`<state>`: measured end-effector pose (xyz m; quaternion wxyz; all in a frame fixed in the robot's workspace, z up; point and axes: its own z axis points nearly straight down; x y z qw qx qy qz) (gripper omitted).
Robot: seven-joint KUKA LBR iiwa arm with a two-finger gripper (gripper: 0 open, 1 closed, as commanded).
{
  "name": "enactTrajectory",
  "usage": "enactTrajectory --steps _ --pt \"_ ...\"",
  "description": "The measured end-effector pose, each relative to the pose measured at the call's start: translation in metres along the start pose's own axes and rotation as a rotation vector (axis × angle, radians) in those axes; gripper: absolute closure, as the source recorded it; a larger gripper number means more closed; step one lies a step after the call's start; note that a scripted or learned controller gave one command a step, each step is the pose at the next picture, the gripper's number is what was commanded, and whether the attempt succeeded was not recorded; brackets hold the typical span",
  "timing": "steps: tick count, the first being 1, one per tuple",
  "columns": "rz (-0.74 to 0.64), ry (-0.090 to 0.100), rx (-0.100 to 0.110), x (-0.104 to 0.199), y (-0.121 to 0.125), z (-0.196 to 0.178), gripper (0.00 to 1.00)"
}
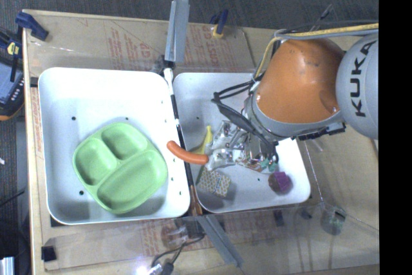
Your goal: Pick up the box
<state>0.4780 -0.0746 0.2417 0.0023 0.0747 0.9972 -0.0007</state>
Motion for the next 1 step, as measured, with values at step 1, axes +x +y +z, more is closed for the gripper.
enactTrajectory --steps 1 --pt "-0.081 0.003 0.000 -0.0656 -0.0407 -0.0145 1.00"
